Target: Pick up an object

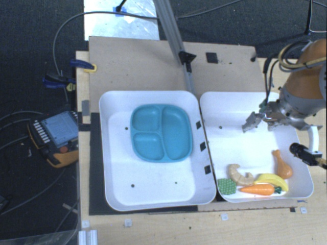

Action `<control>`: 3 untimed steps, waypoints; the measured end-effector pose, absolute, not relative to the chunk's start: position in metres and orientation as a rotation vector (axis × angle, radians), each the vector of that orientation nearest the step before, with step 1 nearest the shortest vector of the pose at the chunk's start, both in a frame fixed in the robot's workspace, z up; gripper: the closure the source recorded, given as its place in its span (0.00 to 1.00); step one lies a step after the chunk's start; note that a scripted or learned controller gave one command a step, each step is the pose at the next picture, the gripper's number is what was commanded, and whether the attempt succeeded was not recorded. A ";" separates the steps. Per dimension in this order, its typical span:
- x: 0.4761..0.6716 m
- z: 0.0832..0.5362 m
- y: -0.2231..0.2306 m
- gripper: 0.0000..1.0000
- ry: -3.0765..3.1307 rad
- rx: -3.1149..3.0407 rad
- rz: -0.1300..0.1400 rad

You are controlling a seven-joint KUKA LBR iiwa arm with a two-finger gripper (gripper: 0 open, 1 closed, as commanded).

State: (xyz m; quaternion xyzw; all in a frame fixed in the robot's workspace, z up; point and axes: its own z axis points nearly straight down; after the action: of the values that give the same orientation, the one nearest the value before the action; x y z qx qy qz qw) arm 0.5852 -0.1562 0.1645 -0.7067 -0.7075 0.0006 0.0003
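Along the right white bin's (214, 137) near edge lie five toys: one green leafy piece (227, 186), one orange plastic carrot (258, 190) lying along that edge, one yellow banana (273, 180), one tan peanut-shaped piece (239, 174), one orange drumstick (282, 165). Farther back, the empty two-finger gripper (259, 122) hangs with fingers spread. The left white bin (110, 152) holds one blue divided plate (161, 132).

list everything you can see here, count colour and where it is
white bins: 2, white, side by side on the bench
divided plate: 1, blue, in the left bin
banana: 1, yellow, near corner of the right bin
carrot: 1, orange, against the right bin's near wall, in front of the banana
drumstick: 1, orange-brown, right bin, just beyond the banana
tan piece: 1, beige, right bin, left of the banana
green piece: 1, green, right bin's near left corner
handheld unit: 1, orange with blue face, off the bench's left
clamps: 2, blue and yellow, bench's left edge
arm: 1, grey with orange band, over the right bin
gripper: 1, grey, above the right bin's middle
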 end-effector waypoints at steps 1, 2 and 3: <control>0.587 0.108 -0.147 0.00 -2.226 -2.217 0.001; 0.588 0.121 -0.148 1.00 -2.226 -2.221 -0.002; 0.583 0.171 -0.156 1.00 -2.225 -2.225 -0.004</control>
State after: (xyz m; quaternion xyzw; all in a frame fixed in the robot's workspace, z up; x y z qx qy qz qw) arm 0.5833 -0.1557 0.1709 -0.7071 -0.7071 -0.0014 -0.0024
